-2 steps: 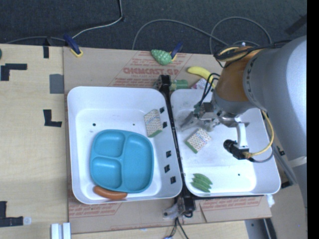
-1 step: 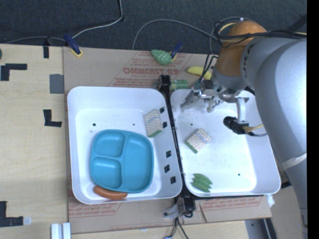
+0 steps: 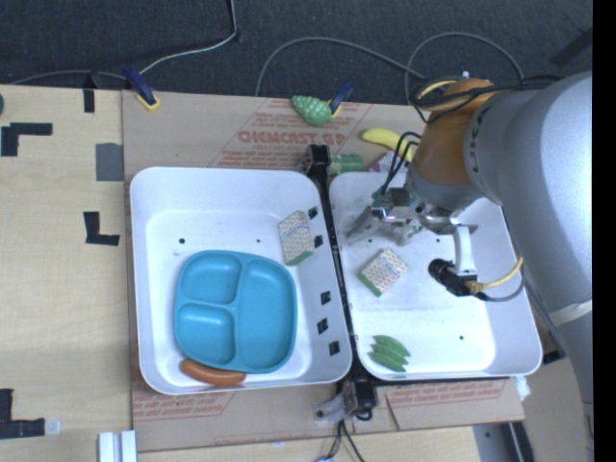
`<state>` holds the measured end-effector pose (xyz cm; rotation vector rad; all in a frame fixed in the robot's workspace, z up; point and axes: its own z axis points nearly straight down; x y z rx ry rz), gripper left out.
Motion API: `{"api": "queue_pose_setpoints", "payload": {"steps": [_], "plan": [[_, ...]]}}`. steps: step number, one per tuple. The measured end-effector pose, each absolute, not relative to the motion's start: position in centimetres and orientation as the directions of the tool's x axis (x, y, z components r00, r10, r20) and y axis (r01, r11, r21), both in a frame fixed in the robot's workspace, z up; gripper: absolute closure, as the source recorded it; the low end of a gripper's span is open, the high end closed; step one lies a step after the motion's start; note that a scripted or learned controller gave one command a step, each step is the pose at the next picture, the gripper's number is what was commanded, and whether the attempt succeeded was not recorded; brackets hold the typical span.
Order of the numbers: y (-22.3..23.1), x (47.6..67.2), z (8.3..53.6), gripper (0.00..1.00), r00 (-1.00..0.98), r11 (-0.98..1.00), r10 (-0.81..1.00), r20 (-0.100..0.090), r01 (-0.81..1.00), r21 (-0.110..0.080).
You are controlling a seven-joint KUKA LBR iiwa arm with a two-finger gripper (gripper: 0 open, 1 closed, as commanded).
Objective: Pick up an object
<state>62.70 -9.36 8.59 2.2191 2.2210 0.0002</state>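
Two white bins sit side by side on a cardboard sheet [image 3: 192, 133], and the black divider [image 3: 327, 258] between them serves as the landmark. Right of the divider, in the right bin [image 3: 500, 349], the gripper [image 3: 371, 221] hangs low near the bin's far wall, its metal fingers [image 3: 361, 227] pointing toward the divider and slightly spread, with nothing seen between them. Just nearer the camera than the fingertips lies a small patterned block [image 3: 384, 271], apart from them. A green pea pod [image 3: 390, 352] lies further toward the near wall, also right of the divider. Left of the divider, the left bin [image 3: 154, 200] carries a blue sectioned plate [image 3: 235, 309], an orange carrot-like piece [image 3: 212, 373] (tucked against the plate's near edge) and a second patterned block [image 3: 296, 236] leaning close beside the divider.
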Motion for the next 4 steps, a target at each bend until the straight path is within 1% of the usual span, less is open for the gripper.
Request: {"api": "queue_pose_setpoints", "payload": {"steps": [1, 2, 3, 4], "plan": [[-9.8, 59.6, 8.7, 0.0, -0.001, 0.001, 1.0, -0.002, 1.0, 0.005], [-9.6, 65.3, 8.6, 0.0, -0.001, 0.001, 1.0, -0.001, 1.0, 0.003], [-10.8, 66.8, 9.7, 0.0, -0.002, 0.002, 1.0, 0.0, 1.0, 0.0], [-10.3, 62.6, 8.6, 0.0, 0.0, 0.001, 1.0, -0.002, 1.0, 0.002]]}}
